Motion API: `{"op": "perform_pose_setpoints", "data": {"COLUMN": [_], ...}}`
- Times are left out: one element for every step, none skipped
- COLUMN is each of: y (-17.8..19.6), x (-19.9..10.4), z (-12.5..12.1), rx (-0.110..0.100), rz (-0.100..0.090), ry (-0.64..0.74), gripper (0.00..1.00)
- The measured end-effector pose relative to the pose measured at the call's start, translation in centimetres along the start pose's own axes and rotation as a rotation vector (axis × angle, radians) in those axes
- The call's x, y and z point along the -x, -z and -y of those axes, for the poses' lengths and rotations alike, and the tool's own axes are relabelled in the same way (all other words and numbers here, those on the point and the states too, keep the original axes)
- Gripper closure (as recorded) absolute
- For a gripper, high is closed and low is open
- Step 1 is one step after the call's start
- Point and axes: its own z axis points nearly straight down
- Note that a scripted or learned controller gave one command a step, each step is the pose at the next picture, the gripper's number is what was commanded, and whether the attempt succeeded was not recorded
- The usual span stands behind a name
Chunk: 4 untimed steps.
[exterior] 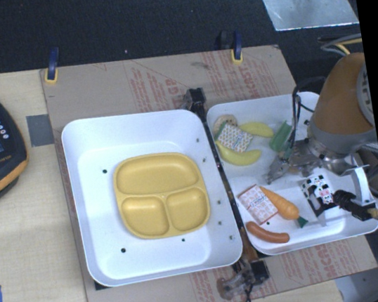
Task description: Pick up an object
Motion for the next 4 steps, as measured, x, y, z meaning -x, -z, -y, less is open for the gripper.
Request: {"op": "perform_pose_setpoints", "data": {"y": [0.2, 0.2, 1.3, 5.1], "x": [5.7, 2.4, 2.5, -5.3], "z": [-10.7, -3.1, -3.1, -5.2], "rx": [0.004, 0.003, 0.002, 0.004], "rz": [0.0, 0.0, 0.002, 0.001], "ry": [-0.001, -0.001, 0.003, 0.003], "gripper": [0.0, 0.0, 1.0, 1.0]}}
